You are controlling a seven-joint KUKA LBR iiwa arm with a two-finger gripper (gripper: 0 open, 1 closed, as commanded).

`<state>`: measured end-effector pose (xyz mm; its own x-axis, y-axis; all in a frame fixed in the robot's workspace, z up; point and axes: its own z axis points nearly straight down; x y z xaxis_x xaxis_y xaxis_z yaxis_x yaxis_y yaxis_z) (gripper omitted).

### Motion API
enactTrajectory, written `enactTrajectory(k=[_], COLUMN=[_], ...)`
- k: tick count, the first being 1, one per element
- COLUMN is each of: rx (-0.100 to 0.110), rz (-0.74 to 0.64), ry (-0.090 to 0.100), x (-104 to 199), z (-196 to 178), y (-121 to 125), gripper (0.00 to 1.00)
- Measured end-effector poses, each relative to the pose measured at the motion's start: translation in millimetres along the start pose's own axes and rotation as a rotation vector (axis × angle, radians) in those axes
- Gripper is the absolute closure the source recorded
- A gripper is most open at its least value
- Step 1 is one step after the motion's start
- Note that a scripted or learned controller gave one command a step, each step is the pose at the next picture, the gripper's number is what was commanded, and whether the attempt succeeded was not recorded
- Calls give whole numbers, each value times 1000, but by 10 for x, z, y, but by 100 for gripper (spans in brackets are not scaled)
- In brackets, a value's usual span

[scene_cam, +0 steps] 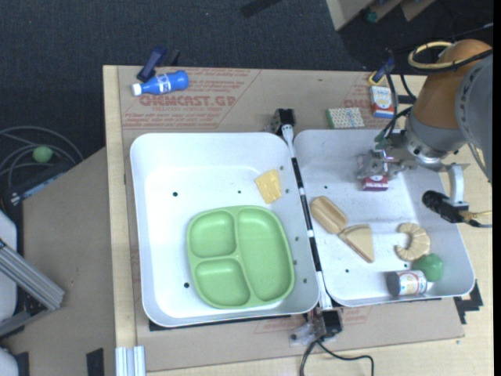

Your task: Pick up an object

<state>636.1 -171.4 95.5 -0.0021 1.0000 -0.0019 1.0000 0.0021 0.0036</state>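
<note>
- The arm reaches in at the upper right of the frame, its pincer lowered into the upper part of the right bin.
- Right under the pincer lies a small red-and-white object; the metal tips appear to touch or straddle its top, but I cannot tell whether they are released or clenched on it.
- The object looks to rest on the bin floor, so by my judgement nothing is lifted yet: the approach is made, while the grasp and the lift remain.
- Other candidates lie in the lower half of the same bin: a tan roll, a wedge, a croissant, a green ball and a small bottle near the lower right corner.
- The left bin holds a green tray and a yellow piece near its upper right.
- A blue marker lies on the surface at upper left, outside the bins.
</note>
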Motion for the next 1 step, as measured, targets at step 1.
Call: enactTrajectory(k=[1], rx=[1], rz=[0], ry=[3], x=[855], z=[-907], y=[-282], gripper=[100])
